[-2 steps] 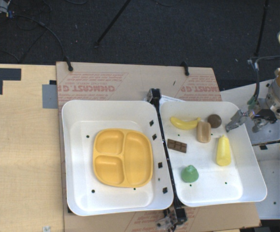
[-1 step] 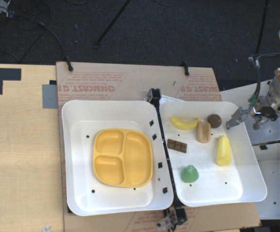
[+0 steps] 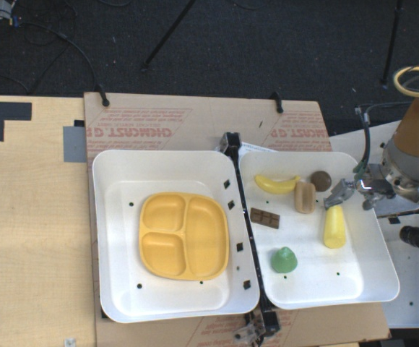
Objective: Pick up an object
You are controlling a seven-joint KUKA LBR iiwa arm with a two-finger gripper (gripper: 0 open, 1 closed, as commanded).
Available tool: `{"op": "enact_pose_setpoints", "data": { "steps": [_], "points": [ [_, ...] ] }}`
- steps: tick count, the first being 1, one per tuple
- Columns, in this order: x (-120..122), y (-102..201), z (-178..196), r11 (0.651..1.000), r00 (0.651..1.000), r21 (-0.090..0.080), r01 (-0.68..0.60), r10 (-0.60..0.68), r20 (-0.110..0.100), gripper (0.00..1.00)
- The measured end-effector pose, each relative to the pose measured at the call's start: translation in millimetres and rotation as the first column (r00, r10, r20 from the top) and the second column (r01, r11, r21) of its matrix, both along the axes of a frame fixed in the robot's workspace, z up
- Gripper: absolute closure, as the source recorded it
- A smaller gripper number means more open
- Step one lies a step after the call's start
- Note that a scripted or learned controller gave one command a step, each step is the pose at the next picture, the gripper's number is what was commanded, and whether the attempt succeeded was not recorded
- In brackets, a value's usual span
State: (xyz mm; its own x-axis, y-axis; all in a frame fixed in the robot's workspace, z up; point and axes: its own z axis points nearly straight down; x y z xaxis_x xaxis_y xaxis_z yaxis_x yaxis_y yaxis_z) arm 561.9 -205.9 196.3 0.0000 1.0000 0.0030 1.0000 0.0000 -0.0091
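Hand hovers beside yellow cylinder, near banana.

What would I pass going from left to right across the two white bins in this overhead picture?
Yellow divided plate → chocolate bar → green toy → tan block → brown ball → yellow cylinder → gripper.

overhead cam, slanted, both bins

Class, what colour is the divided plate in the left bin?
Yellow; the divided plate shows best in the camera view.
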Motion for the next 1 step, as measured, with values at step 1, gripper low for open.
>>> {"op": "enact_pose_setpoints", "data": {
  "steps": [1],
  "points": [
    [-3.4,-2.8,-63.4,1.0,1.0,0.0,0.0,0.0,0.001,0.0]
  ]
}}
